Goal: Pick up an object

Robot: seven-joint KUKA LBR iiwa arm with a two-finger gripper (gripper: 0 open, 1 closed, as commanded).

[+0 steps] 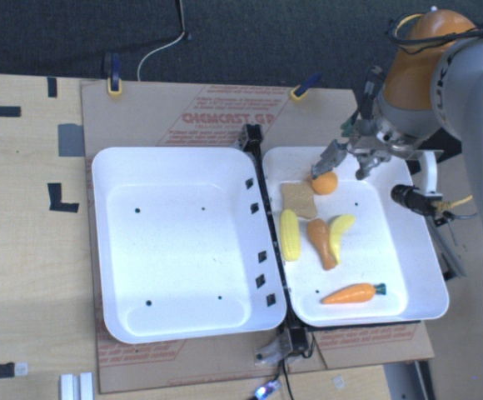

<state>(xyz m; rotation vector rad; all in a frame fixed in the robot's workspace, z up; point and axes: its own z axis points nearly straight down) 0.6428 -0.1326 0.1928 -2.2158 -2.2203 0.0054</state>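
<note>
Nothing lifted yet: gripper (342, 163) upper right of frame, fingers spread open above orange ball (325, 182). Descent, closing and raising left to do.

Even, bright overhead light, soft shadows, slightly grainy focus.

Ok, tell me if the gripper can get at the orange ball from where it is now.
Probably yes. The gripper hangs open just above the orange ball, and nothing lies over the ball; the tan block beside it looks low enough not to block a finger.
</note>
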